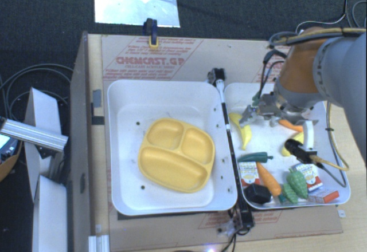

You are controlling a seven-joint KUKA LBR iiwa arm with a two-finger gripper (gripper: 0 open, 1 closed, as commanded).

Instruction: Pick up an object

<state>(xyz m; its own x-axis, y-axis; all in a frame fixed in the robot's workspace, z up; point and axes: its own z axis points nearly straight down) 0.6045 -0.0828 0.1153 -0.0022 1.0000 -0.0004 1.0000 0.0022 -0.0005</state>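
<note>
Two-finger gripper (256, 112) low over upper part of right shallow white bin (338, 188); pincer state: cannot tell. Curved yellow plastic banana (243, 132) lies just below-left of it.

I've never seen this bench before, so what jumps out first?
The big yellow plastic divided plate lying in the left white bin. Next, the grey arm with its orange band reaching in from the right, its pincer low over the right white bin, near a yellow banana toy and other small toys.
</note>
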